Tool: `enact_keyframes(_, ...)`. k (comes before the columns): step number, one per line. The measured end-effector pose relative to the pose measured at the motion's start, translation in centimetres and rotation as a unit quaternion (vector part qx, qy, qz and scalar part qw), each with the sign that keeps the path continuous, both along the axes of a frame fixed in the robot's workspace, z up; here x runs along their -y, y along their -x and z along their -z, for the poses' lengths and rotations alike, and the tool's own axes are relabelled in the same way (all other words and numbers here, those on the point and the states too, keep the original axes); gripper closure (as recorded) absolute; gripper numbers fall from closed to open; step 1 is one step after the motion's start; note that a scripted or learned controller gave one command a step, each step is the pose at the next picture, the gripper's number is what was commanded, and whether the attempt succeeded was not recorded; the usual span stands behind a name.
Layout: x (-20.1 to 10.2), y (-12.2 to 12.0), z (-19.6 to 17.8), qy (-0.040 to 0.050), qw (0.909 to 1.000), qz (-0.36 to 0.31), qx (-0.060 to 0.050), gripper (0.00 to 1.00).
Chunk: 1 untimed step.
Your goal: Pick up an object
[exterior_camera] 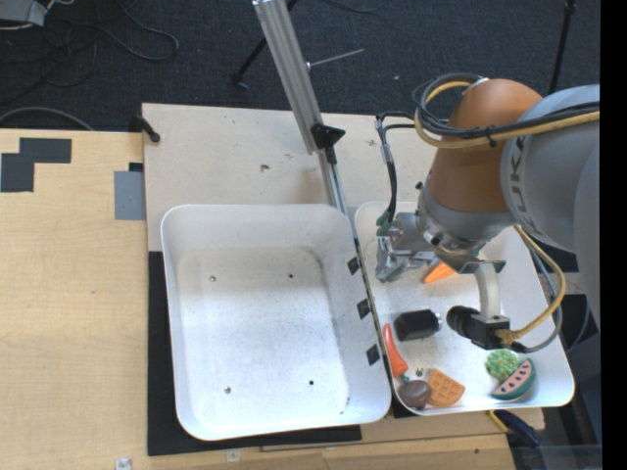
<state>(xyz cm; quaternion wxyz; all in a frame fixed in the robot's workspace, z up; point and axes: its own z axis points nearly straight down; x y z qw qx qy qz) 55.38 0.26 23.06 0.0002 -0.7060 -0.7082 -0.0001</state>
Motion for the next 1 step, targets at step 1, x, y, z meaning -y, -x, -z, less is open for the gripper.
enact_keyframes(1, -4.88, -2.27, 0.95, -0.0005, 1.0000, 0.000, -0.001, 1.00)
